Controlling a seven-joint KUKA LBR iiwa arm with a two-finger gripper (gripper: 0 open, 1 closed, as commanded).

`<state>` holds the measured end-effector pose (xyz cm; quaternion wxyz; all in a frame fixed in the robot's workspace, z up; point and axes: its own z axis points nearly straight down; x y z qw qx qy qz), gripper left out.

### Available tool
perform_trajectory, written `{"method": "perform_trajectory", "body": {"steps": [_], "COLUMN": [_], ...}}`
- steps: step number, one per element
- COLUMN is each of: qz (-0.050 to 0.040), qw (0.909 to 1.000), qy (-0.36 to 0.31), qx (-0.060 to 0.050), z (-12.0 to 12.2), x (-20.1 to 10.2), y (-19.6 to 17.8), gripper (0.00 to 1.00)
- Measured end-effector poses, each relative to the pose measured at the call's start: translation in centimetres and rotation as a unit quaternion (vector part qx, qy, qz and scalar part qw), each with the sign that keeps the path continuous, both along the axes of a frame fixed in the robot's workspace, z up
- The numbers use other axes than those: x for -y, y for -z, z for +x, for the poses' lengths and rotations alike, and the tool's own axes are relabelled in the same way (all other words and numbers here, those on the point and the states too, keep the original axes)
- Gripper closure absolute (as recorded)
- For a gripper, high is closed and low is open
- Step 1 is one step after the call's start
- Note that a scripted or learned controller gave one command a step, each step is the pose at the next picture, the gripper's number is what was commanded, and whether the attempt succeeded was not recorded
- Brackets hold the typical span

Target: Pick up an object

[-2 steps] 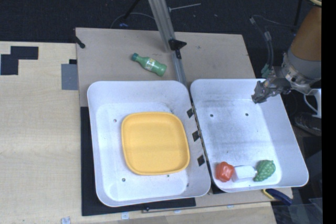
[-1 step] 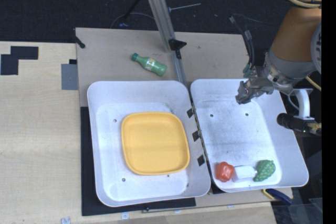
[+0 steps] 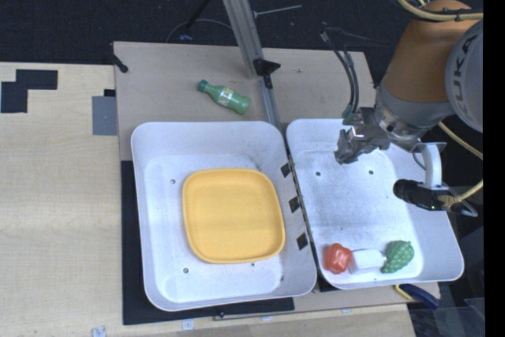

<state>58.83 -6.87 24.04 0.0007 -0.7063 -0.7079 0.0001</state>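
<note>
In the right bin (image 3: 347, 201), near its front edge, lie a red tomato-like toy (image 3: 337, 257), a small white block (image 3: 366, 259) and a green broccoli-like toy (image 3: 398, 256) in a row. My gripper (image 3: 348, 151) hangs over the back part of that bin, well away from those three things, and nothing shows between its fingers. A yellow square plate (image 3: 233, 214) lies in the left bin (image 3: 158, 170).
A green bottle (image 3: 224, 96) lies on its side on the bench behind the left bin. A slanted aluminium post (image 3: 245, 16) rises at the back between the bins. Black clips (image 3: 293, 203) sit along the seam between the bins.
</note>
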Motion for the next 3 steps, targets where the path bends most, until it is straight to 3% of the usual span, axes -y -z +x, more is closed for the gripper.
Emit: {"method": "perform_trajectory", "body": {"steps": [2, 3], "qz": [-0.0001, -0.0001], "qw": [1.0, 1.0], "qy": [0.0, -0.001], "qx": [0.0, 0.0], "z": [-2.5, -2.4], "x": [-10.4, -15.8], "y": [1.2, 0.9], "gripper": [1.0, 1.0]}}
